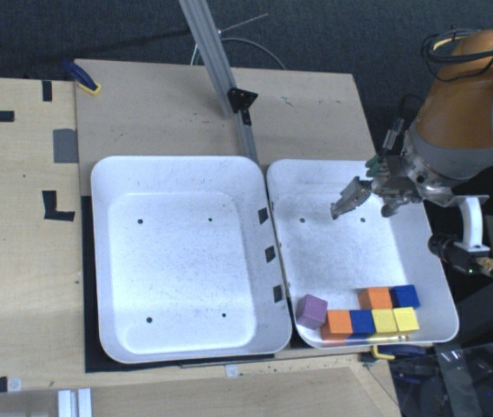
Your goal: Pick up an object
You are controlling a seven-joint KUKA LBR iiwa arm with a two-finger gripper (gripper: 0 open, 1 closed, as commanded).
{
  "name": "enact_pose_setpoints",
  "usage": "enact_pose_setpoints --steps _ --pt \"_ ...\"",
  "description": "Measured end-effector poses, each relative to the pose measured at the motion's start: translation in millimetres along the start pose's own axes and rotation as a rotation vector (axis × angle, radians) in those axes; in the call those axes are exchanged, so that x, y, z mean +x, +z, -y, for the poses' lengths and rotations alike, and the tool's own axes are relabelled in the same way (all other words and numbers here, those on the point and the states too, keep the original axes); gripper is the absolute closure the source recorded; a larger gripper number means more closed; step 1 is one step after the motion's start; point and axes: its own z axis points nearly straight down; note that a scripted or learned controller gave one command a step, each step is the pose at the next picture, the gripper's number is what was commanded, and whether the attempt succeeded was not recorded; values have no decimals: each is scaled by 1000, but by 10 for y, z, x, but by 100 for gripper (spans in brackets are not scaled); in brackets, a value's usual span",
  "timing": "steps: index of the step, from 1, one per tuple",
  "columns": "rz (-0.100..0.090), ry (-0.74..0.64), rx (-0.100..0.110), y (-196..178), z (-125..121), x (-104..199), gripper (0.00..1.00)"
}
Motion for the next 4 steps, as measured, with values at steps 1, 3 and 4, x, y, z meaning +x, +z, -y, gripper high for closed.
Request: enact_pose_setpoints --steps 1,3,4 --pt "0 2 6 651 -68 49 0" --pt "2 6 1 1811 -6 -411 0" --pt "4 3 -7 1093 -8 -685 0"
